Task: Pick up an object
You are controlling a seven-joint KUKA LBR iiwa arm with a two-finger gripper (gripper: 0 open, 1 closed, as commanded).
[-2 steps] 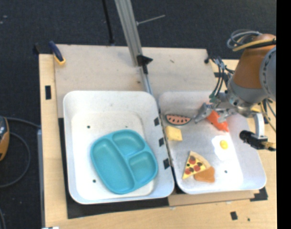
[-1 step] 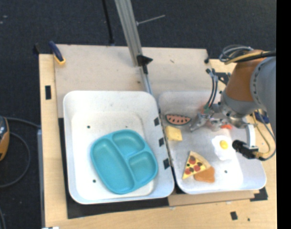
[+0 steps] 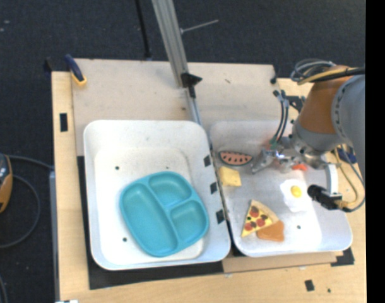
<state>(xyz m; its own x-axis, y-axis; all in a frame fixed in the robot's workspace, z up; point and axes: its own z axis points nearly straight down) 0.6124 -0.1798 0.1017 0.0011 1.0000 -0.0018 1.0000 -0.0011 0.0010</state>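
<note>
Tabletop (image 3: pixel 129 96): two white bins
Left bin (image 3: pixel 98 141): teal divided plate (image 3: pixel 164 212)
Right bin (image 3: pixel 331 232): watermelon slice (image 3: pixel 235 158), cheese (image 3: pixel 230 177), pizza slice (image 3: pixel 260 220), fried egg (image 3: pixel 294 193)
End effector (image 3: pixel 263 163): beside watermelon slice, opening unclear

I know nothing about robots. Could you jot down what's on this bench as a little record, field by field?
left bin: shallow, white, holds a turquoise plastic divided plate
right bin: shallow, white, holds toy foods
toy foods: red watermelon slice, yellow cheese chunk, pizza slice with red dots, white fried egg with yellow yolk
arm: grey with orange band, reaching in from the right
gripper: low over the right bin, next to the watermelon slice; grasp cannot be judged
</note>
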